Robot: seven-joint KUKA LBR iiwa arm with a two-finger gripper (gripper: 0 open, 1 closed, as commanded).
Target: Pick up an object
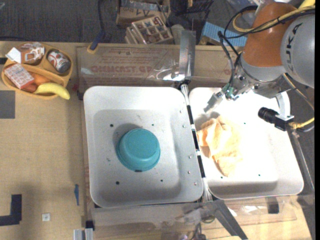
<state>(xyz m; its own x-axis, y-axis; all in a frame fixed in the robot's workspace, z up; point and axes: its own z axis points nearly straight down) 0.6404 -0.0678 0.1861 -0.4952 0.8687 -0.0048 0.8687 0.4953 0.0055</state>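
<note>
While two shallow white plastic bins sit side by side on the wooden bench (45, 149), each holds one thing: the left bin (100, 109) carries a round teal bowl (139, 149) turned upside down near its middle, smooth and domed, and the right bin (280, 179) carries a crumpled pale orange cloth (222, 143), soft and folded, lying against its left wall. Reaching in from the right, the grey arm with its orange band (267, 26) bends down over the right bin's far left corner. Its small gripper (214, 102) hangs just above and behind the cloth, apart from it, and whether it is apart or together cannot be told. At the bench's far left corner, a yellow tray (15, 81) holds a banana (52, 89) and small packets.
</note>
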